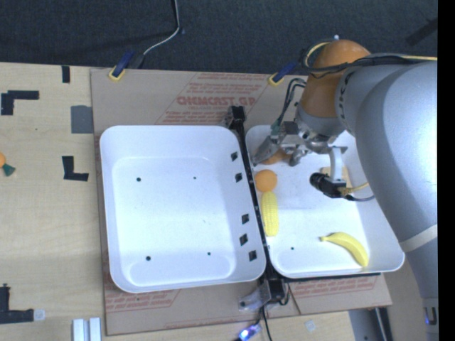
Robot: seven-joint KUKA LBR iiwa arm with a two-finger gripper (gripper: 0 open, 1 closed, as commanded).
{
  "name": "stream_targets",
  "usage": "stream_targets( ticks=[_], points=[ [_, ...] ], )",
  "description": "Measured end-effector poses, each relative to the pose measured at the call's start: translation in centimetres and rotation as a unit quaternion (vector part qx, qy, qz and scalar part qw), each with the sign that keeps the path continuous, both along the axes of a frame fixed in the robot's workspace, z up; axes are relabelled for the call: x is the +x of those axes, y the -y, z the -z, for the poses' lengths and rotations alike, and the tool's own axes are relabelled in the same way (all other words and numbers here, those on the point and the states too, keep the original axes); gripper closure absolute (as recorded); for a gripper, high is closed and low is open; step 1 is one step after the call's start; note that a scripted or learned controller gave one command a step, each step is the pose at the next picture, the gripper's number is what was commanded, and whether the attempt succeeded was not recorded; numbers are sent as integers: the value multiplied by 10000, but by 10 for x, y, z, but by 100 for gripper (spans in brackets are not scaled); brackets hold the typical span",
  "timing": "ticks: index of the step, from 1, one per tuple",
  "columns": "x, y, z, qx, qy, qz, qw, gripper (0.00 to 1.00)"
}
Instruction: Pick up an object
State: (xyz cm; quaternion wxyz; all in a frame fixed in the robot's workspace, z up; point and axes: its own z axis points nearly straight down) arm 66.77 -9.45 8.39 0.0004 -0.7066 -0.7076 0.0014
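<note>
The orange fruit (265, 180) lies in the right bin (377, 265), close against its left wall and toward the far end. Just nearer along that same wall lies an ear of corn (269, 213), its long axis running along the wall, its far tip almost touching the orange. A banana (347, 247) rests well apart from them, by the bin's near right corner, its length slanting toward that corner.

The gripper (281, 150) hangs over the far left corner of the right bin, just beyond the orange, so the fruit lies immediately toward the near edge from the tool. Its metal fingers point down and to the left; whether they stand spread or closed I cannot tell, and nothing shows between them. By my reading the orange is the likeliest target, being closest, and a short shift toward the near edge before descent would bring the tool over it; the bin wall close beside it may crowd one finger.

The left bin (114, 190) sits against the right one. Both stand on a cardboard sheet (199, 101) printed in red; the word looks like "CHEMCAST", with smaller lines too faint to read.
</note>
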Motion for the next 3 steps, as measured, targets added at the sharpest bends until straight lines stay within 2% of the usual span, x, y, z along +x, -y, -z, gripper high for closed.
stream_targets(
  ticks=[3],
  points=[
    [0,0,0,0,4,1,10000,0]
  ],
)
